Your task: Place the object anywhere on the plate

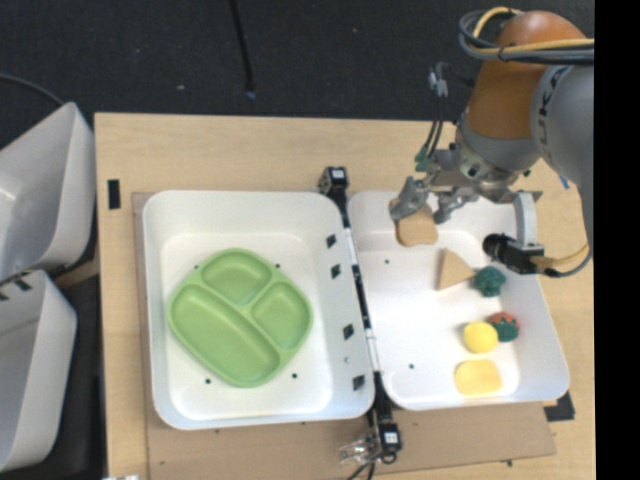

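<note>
At the far left corner of the right-hand shallow white bin (pixel 540 368), a tan, rounded bread-like piece (pixel 416 231) sits directly under the tool (pixel 428 200), touching or nearly touching its metal fingertips. The tool's fingers straddle the piece's upper edge, but whether they have closed on it or only hover over it cannot be told from this slant. The piece lies low against the bin floor, or just above it.

Nearer the camera in the same bin lie a tan wedge-shaped block (pixel 452 271), a dark green bumpy lump (pixel 489 282), a yellow lemon-shaped piece (pixel 480 337), a small red and green piece (pixel 506 326) and a flat yellow block (pixel 478 376).

The light green divided plastic plate (pixel 239 315) rests in the left-hand shallow white bin (pixel 160 218), well apart from the tool, leftward and toward the camera. The coming move therefore depends on lifting the bread piece over the joined rims between the bins.
</note>
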Motion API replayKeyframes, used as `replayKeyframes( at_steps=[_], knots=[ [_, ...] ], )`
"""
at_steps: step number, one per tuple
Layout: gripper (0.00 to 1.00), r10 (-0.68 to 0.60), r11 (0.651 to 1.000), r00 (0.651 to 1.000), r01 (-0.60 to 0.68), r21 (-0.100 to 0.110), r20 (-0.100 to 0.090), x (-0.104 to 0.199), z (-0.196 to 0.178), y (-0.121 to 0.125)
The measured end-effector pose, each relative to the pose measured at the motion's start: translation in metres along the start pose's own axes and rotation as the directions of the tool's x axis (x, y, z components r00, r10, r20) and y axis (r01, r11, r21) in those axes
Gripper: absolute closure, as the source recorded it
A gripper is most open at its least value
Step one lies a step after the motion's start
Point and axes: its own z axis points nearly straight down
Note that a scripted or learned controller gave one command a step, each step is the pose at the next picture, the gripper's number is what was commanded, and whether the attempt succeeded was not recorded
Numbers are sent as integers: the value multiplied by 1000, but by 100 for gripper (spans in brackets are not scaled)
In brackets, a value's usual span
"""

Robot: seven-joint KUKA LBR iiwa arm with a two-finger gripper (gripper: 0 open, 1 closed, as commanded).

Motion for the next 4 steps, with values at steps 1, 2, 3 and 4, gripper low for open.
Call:
replayKeyframes(
  at_steps=[1,2,3,4],
  knots=[
    [100,-2,1000,1000,2,-1,-1,45,-11,-16],
    [100,-1,1000,1000,1,1,0,88,-9,-23],
    [100,-3,1000,1000,3,1,-2,144,-11,-30],
    [100,-2,1000,1000,2,1,0,190,-2,-44]
  ],
)
